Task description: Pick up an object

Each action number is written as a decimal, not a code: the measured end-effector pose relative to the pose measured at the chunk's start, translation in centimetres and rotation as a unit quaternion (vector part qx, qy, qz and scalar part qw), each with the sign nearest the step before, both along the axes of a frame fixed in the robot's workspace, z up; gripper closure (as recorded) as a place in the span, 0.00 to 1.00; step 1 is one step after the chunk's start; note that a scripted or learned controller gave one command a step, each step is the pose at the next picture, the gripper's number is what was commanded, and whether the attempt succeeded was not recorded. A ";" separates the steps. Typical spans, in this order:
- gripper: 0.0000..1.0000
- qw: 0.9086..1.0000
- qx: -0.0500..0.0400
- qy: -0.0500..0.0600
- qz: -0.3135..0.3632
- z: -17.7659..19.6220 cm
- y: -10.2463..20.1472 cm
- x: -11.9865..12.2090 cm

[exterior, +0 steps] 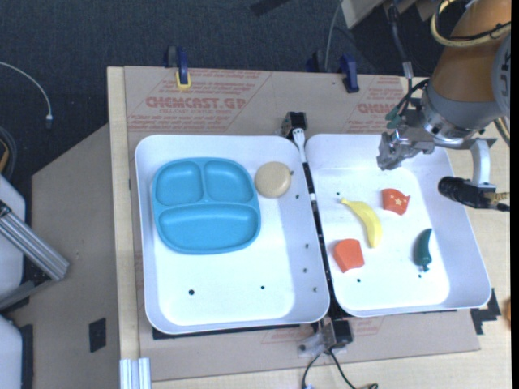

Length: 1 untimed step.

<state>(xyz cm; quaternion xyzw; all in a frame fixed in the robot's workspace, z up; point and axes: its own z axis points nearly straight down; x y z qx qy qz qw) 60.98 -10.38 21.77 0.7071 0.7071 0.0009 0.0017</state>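
Above the far part of the right bin, the pincer hangs under the grey arm with nothing between its tips; whether those tips stand apart or together I cannot tell at this slant. Candidate things all lie on the right bin's floor: a small red piece nearest, just toward the camera from the pincer; a yellow banana beside it toward the bin's middle; an orange block nearer the front; a dark green pepper-like piece toward the right wall. All four sit apart from one another, none touching. The left bin carries a blue divided plate and a tan round thing just beside the plate's far right corner; both are well away from the pincer and poor choices from this pose. Judgement: the step in hand is the approach, with no descent begun. The red piece looks the shortest reach and has clear floor all round, so a straight drop should not knock its neighbours. To do it well, centre over the piece before lowering, turn the wrist so the tips close across its narrower side, go down until the tips straddle it close to the floor, close, then lift straight. Risk: a small, low thing may slip out or get pushed along the smooth white floor if the descent is off-centre.
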 end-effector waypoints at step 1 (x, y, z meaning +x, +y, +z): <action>1.00 1.000 0.001 0.002 0.002 -0.2 4.4 0.3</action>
